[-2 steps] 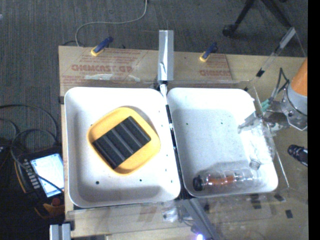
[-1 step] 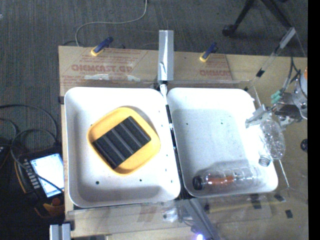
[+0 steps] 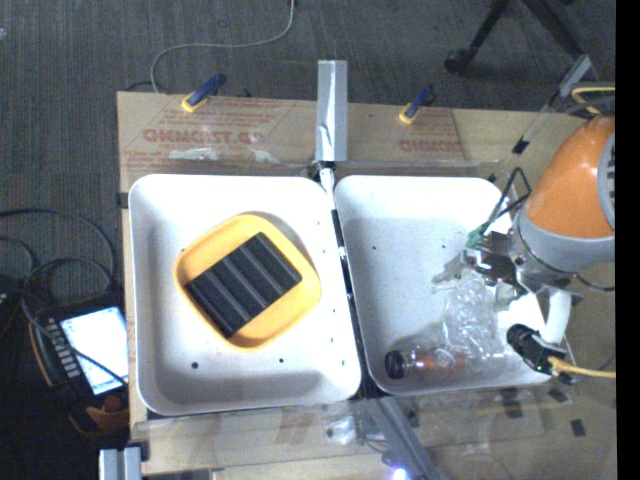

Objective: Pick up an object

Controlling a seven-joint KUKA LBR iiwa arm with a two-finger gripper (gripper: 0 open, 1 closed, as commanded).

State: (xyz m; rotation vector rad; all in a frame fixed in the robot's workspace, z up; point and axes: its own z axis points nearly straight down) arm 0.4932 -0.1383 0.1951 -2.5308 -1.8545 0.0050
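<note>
The claw [image 3: 478, 255] sits at 3 o'clock in the right bin [image 3: 400, 218]; I cannot tell its grip. A clear plastic bottle [image 3: 455, 343] lies just below, at 5 o'clock. A yellow tray [image 3: 250, 280] fills the left bin [image 3: 160, 218].

We find a robotics lab: two white bins [image 3: 150, 208] clamped on a cardboard-lined bench [image 3: 250, 133], grey carpet [image 3: 80, 48] (cables trailing), a chair base [image 3: 520, 8], a handheld control pendant [image 3: 85, 343].

Faint red lettering runs along the cardboard sheet [image 3: 250, 133] behind the two bins, but it is too washed out to read.
</note>
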